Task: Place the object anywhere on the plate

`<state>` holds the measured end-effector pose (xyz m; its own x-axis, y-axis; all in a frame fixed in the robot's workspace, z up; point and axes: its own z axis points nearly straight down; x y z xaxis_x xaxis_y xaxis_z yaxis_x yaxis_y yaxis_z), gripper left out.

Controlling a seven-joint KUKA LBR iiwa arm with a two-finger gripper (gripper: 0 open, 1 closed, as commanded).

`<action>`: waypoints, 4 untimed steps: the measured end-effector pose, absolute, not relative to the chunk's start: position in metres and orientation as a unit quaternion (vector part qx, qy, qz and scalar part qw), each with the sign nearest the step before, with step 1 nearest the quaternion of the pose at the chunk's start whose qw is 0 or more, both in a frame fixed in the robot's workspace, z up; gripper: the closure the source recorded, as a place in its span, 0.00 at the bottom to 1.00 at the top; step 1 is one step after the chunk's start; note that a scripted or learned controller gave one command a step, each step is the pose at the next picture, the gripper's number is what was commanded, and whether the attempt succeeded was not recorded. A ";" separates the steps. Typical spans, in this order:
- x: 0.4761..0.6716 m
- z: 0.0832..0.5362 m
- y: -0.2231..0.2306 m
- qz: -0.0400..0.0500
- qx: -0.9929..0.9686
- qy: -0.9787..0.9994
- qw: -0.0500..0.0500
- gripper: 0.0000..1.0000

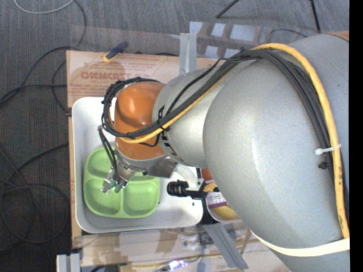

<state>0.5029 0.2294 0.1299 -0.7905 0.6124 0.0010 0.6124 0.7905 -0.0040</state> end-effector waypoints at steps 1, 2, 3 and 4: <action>0.496 0.112 0.230 -0.001 -0.308 -0.951 0.000 1.00; 0.533 0.192 0.232 0.001 -0.145 -0.989 0.000 1.00; 0.483 0.158 0.232 0.001 -0.089 -0.996 0.001 1.00; 0.483 0.155 0.187 0.001 -0.038 -0.999 0.001 1.00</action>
<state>0.4833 0.1868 0.1555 -0.9972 0.0750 0.0014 0.0750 0.9972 -0.0018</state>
